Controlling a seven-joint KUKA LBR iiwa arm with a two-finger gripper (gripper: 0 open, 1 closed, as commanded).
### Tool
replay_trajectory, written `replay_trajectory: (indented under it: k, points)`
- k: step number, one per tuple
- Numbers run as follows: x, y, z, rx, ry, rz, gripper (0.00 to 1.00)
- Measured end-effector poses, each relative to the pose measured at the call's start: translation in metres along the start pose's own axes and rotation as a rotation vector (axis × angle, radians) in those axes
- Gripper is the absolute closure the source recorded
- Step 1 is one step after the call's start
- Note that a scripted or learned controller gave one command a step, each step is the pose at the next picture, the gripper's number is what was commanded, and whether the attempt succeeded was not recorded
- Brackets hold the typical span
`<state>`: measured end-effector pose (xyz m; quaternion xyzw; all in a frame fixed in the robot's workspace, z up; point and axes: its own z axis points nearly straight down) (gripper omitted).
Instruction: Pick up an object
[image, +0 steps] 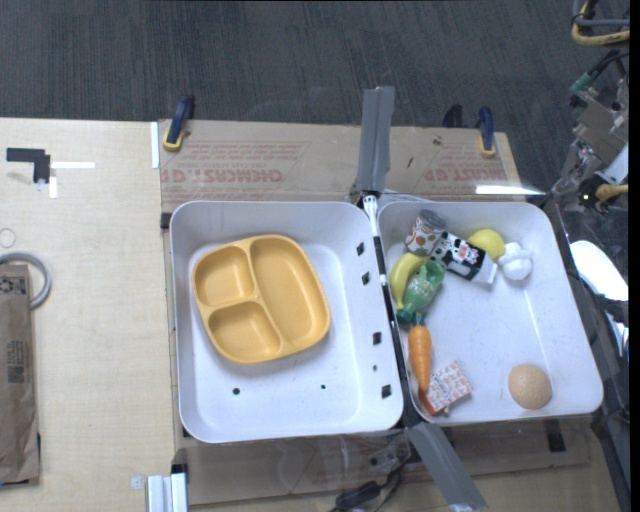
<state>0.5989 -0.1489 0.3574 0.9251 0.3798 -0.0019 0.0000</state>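
Egg (529, 386) front of right bin (560, 330) | carrot (420, 352) left | gripper state: cannot tell

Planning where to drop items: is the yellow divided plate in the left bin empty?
Empty. The yellow plate lies flat in the left bin, all three compartments bare.

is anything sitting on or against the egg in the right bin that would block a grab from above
Nothing visible does. The egg lies alone near the front right corner of the right bin, apart from the carrot and the small packet.
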Motion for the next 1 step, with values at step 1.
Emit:
replay_trajectory:
  k: [1]
  points:
    - [0.0537, 0.025, 0.0234, -0.001, 0.0, -0.38, 1.0]
